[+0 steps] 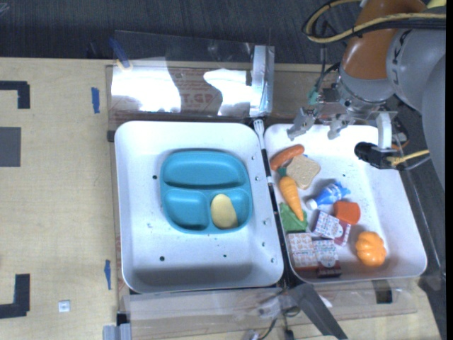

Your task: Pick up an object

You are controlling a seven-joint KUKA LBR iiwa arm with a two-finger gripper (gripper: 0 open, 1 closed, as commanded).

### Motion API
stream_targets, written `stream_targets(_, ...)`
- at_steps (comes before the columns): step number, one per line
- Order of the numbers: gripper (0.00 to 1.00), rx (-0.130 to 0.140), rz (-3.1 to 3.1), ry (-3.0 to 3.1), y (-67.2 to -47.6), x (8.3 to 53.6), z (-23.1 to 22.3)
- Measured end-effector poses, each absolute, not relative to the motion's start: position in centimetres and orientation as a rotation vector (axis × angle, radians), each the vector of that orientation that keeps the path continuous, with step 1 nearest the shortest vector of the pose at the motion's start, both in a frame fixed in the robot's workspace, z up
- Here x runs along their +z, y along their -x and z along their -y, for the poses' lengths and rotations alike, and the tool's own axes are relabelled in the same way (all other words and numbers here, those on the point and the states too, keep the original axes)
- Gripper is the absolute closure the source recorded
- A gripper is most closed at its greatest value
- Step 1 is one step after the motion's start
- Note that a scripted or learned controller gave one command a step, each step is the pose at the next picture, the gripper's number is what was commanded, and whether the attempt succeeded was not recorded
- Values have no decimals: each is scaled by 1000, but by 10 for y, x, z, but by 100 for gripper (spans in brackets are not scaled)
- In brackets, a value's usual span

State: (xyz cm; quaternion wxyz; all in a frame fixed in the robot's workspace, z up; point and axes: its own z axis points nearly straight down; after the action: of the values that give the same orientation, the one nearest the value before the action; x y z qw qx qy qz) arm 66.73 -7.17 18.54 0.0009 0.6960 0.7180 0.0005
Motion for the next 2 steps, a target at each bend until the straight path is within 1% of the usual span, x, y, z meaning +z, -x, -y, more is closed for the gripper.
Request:
stream_targets(1,0,9,-2212,-2217,-608,92,140)
stream_targets(2,0,16,-2233,-2193,-561,92,134)
